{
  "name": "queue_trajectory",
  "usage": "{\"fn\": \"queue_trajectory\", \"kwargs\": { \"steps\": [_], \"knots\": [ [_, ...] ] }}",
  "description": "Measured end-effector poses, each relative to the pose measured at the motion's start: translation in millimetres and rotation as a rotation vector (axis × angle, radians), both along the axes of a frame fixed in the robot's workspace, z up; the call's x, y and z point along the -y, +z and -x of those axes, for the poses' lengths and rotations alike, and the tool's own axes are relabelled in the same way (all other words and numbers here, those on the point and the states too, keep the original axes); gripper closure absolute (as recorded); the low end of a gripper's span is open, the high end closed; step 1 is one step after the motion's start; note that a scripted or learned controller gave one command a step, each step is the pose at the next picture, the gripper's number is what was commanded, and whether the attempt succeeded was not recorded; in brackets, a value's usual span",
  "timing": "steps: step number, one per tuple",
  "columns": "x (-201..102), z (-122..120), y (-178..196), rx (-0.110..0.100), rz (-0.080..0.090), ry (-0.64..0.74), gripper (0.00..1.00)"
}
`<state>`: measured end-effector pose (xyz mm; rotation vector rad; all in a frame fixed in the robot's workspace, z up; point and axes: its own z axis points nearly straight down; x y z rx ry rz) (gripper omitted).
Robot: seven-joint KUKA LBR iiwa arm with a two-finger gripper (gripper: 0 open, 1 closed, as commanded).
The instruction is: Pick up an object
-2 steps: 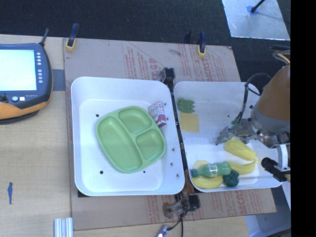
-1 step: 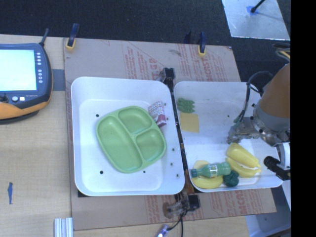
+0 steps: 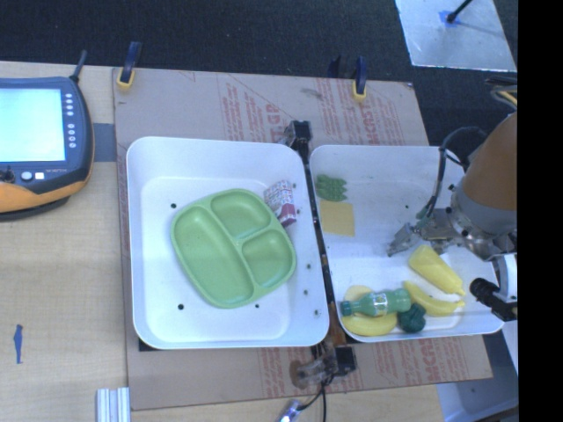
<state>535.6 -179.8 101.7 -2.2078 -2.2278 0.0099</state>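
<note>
- Grey metal gripper (image 3: 420, 236) hangs in the right bin (image 3: 378, 161), its fingers spread apart with nothing between them.
- Yellow pepper (image 3: 435, 268) lies just at its 4 o'clock.
- Green bottle (image 3: 376, 304) rests on a banana (image 3: 368, 323) at 7 o'clock.
- Green divided plate (image 3: 232, 246) sits in the left bin (image 3: 149, 236).

Robotics lab: teach pendant (image 3: 40, 143), clamped bench board (image 3: 264, 112), test bins (image 3: 149, 236)

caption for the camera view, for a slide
Gripper hovers open in the right bin above yellow toys and a green bottle; left bin holds a green divided plate.
</note>
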Motion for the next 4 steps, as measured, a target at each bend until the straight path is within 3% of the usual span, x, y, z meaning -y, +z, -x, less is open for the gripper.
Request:
{"fn": "queue_trajectory", "kwargs": {
  "steps": [1, 2, 3, 4],
  "knots": [
    [12.8, -55.0, -9.8, 0.006, -0.002, -0.006, 0.0],
    [-12.1, 0.0, 109.2, 0.007, -0.001, -0.005, 0.0],
    [1.7, 28.8, -8.8, 0.001, -0.002, -0.004, 0.0],
    [-0.3, 59.5, -10.0, 0.005, -0.001, -0.003, 0.0]
  ]
}}
